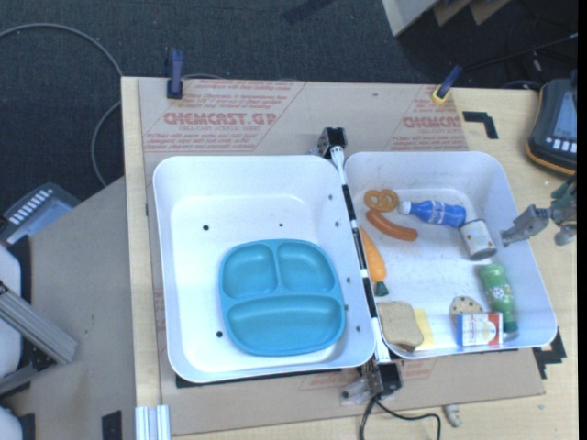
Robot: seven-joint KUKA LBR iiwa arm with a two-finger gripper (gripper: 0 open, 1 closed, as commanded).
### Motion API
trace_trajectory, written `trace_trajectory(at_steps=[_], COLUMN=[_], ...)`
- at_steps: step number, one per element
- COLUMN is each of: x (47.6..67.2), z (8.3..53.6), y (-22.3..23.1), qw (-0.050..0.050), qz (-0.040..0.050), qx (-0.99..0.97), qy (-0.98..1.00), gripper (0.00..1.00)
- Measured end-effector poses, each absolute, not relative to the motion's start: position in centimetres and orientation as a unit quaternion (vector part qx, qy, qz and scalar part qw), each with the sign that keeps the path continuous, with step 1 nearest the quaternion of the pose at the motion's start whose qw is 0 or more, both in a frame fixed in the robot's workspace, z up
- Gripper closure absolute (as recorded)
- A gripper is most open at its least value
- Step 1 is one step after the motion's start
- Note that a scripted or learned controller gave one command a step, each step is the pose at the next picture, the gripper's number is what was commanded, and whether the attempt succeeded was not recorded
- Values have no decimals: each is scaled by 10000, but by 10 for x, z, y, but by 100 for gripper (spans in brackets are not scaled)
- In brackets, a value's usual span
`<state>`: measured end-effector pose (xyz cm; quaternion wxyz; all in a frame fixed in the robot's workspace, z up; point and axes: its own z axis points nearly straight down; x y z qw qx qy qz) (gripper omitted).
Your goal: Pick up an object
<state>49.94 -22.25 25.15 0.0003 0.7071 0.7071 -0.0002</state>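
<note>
Step in hand: approach; nothing is seen between the gripper's parts, so no object is judged to be picked up yet.
Gripper (pixel 532 224): seen at the right rim of the right bin (pixel 417 165), grey, partly cut off by the frame's right edge; whether it is apart or together cannot be told.
Candidate objects: all lie in the right bin, on the surface (pixel 238 117).
Nearest to gripper: a small metal can (pixel 477 239), just beside it, and a green bottle (pixel 497 293) along the right wall.
Centre of bin: a blue bottle (pixel 437 213), a sausage (pixel 392 226) and a pretzel (pixel 381 198), close together.
Left wall of bin: a carrot (pixel 371 255), lying along the divider.
Front of bin: a bread slice (pixel 400 324) touching a yellow piece (pixel 422 326), and a small carton (pixel 476 328).
Left bin (pixel 183 191): holds a blue divided plate (pixel 281 297).
Next move, as judged: one object is to be chosen, the gripper centred over it and lowered; the can is closest, though its round side may slip.
Hard to make out: the wrist and arm are cut off at the right; the cookie-like piece (pixel 466 305) above the carton is too small to be identified; the carton's print is not legible.
</note>
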Motion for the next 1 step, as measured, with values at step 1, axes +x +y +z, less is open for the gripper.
trace_trajectory(at_steps=[1], x=[510], z=[143], y=[-222], qw=[-7], qz=[-3], qx=[7072], qy=[7071], gripper=[0])
